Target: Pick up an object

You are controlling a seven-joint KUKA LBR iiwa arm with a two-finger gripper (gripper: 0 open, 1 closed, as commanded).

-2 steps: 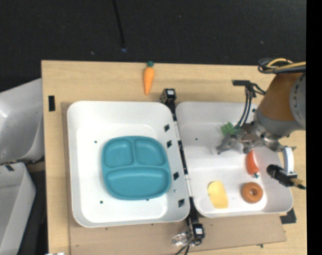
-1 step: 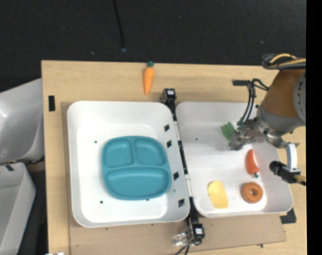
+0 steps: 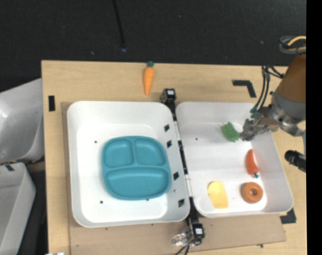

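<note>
Right bin (image 3: 267,209): tool (image 3: 247,132) beside green piece (image 3: 230,131).

Bins (image 3: 81,142) glossy white plastic; bench (image 3: 97,78) matt pale wood; teal tray (image 3: 135,167) probably plastic.

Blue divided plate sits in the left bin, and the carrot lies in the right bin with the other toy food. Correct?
Not quite. The blue divided plate is in the left bin, but the carrot lies on the wooden bench behind the bins, outside both, as the camera view shows.

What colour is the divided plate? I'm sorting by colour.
Teal blue, the divided plate in the camera view.
</note>
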